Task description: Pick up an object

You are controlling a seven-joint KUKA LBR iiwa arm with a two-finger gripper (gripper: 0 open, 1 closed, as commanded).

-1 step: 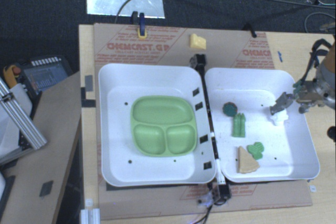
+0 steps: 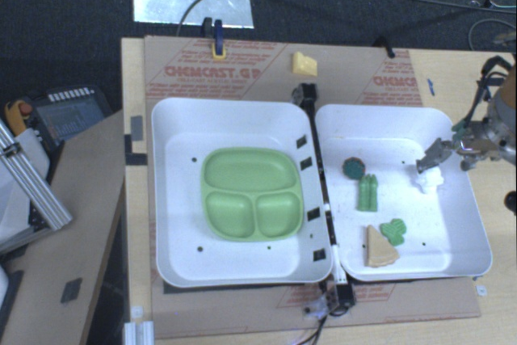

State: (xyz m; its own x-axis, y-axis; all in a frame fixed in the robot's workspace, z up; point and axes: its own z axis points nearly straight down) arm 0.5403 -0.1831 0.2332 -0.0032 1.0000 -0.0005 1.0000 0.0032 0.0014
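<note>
My gripper (image 2: 430,161) reaches in from the right, over the right part of the right bin (image 2: 460,258). Just beneath its tip, touching or nearly touching, lies a small white object (image 2: 430,180). Further left in the same bin are a dark green round piece (image 2: 354,168) and a green upright block (image 2: 368,193). Near the bin's front lie a green broccoli-like piece (image 2: 394,230) and a tan wedge (image 2: 379,249). The grip on the white object cannot be made out from this angle.
The left bin (image 2: 174,141) holds a light green divided plate (image 2: 249,194). A yellow block (image 2: 304,63) and a blue-and-yellow clamp (image 2: 217,39) sit on the cardboard behind the bins. Black clips run along the seam between the bins (image 2: 315,182).
</note>
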